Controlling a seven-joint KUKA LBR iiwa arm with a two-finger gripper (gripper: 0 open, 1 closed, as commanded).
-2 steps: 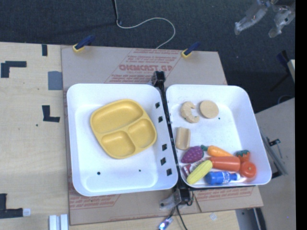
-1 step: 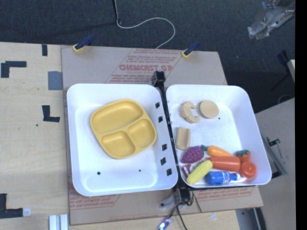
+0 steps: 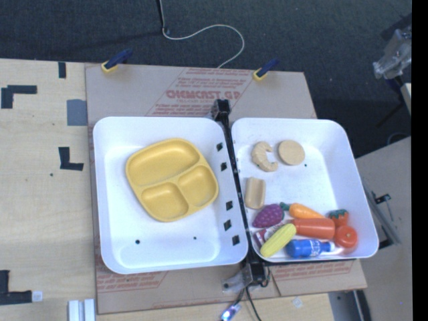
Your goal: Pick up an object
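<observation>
Worktop bins (image 3: 107,179) hold crowded toys (image 3: 304,233), so a grasp may slip; gripper (image 3: 394,55) state I cannot tell.

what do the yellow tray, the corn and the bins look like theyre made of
Yellow tray: likely moulded plastic, matte, with one even colour and soft rounded dividers. Corn: probably toy plastic, slightly glossy, with a uniform yellow. Bins: look like thin formed white plastic with smooth rounded rims, though the material is not certain from this view.
</observation>
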